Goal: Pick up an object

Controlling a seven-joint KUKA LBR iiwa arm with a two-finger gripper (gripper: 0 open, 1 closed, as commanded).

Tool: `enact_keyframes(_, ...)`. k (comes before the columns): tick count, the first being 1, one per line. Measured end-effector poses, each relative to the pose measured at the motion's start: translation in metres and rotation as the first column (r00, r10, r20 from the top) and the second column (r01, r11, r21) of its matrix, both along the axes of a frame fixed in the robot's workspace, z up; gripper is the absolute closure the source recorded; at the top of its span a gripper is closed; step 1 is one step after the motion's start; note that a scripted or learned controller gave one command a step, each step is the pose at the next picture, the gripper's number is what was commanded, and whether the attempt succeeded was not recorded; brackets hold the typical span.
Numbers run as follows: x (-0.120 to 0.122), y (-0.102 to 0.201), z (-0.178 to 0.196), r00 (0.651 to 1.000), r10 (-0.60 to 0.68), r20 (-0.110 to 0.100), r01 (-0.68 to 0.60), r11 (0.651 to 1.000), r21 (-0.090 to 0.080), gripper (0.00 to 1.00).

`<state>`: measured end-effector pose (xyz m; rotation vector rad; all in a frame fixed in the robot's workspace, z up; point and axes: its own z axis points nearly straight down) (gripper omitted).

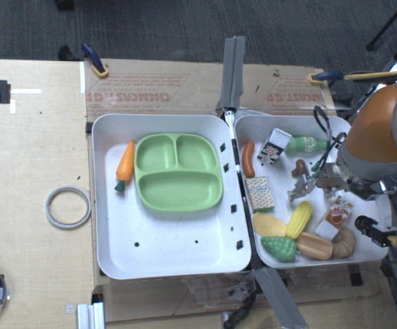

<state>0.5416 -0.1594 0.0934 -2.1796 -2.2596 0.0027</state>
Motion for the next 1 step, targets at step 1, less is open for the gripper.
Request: enact_keyframes(1, -0.0645, 0.0230, -0.0024, 0.994, -0.108, 0.001, 0.108, 0.994, 0.001, 0.00)
